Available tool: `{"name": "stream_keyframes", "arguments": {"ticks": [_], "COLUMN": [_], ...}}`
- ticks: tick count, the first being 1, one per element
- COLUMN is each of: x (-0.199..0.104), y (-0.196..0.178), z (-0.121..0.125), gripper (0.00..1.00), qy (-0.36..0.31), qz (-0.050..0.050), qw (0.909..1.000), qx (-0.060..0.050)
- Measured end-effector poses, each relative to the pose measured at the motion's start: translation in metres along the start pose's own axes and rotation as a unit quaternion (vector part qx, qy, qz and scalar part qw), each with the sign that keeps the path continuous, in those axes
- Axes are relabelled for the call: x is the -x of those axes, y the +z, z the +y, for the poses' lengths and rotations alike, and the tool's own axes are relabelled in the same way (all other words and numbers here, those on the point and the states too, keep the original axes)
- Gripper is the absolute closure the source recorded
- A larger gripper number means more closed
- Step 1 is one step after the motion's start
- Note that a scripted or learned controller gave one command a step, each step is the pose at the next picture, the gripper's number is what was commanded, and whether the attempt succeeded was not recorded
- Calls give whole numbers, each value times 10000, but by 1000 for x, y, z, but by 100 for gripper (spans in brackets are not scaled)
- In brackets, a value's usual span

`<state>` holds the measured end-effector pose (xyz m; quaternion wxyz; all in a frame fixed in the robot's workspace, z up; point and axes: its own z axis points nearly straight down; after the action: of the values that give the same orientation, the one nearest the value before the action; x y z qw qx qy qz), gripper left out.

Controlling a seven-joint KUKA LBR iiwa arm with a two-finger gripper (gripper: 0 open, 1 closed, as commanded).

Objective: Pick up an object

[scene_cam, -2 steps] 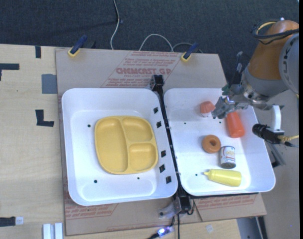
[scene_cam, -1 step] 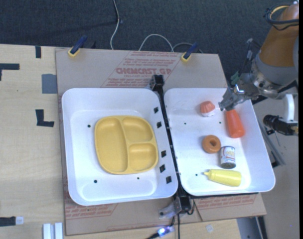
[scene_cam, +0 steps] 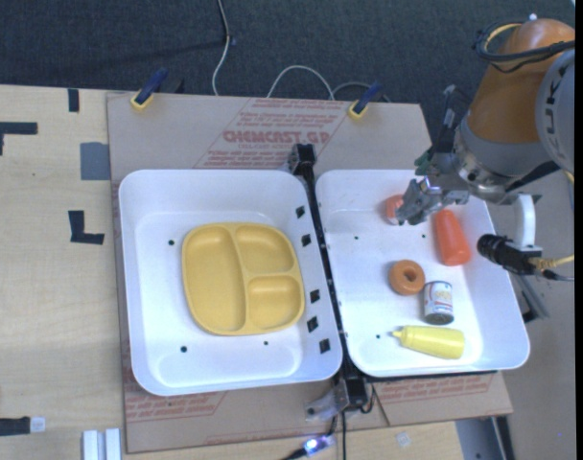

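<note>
My gripper (scene_cam: 409,209) hangs low over the far part of the right bin (scene_cam: 363,257), its dark fingers right at a small red-orange object (scene_cam: 395,206) that peeks out on its left. An orange cylinder-like toy (scene_cam: 452,237) lies just to the right of the gripper. Nearer the front lie a brown donut-shaped ring (scene_cam: 407,277), a small can (scene_cam: 438,302) and a yellow mustard bottle (scene_cam: 430,340) on its side. The fingers cover part of the small red-orange object, and whether they grip it is unclear.
The left bin (scene_cam: 148,257) holds a yellow divided plate (scene_cam: 242,277). A black divider (scene_cam: 315,257) runs between the bins. Cardboard lies under both bins, with clamps at its far corners. The arm's orange band (scene_cam: 522,56) and a black attachment (scene_cam: 502,249) stand over the right bin's right edge.
</note>
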<state>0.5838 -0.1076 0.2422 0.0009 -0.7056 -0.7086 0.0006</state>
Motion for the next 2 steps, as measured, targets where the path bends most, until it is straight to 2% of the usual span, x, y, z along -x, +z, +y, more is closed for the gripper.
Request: {"name": "stream_keyframes", "arguments": {"ticks": [2], "x": [-92], "y": [23], "z": [-38], "gripper": [100], "qy": [-6], "qz": [4], "qw": [10000], "qx": [-13]}}
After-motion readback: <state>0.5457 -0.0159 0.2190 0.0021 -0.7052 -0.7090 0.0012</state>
